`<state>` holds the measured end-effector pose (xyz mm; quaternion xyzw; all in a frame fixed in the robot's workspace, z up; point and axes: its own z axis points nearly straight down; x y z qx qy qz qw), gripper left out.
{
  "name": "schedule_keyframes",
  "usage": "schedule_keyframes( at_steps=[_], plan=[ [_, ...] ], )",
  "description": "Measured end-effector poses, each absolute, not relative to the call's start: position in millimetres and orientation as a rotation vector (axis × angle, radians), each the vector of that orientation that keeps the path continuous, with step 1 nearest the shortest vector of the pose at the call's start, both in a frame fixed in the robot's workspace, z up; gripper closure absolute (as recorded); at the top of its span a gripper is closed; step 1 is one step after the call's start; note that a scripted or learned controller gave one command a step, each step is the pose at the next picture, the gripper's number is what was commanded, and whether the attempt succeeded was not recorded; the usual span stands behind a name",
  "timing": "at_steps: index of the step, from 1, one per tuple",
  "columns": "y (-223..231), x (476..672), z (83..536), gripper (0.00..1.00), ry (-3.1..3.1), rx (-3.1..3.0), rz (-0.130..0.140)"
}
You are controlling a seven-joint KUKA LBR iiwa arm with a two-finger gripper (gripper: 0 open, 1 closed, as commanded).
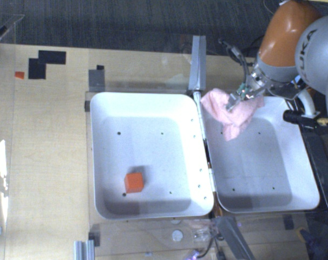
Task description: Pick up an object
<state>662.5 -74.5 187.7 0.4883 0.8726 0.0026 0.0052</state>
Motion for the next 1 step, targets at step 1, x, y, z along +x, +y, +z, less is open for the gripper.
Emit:
schedule_keyframes(
  at_steps=[1],
  plan=[
    [-21.2,664.7,186.3,1.00,2.779,1.449,0.006]
  ],
)
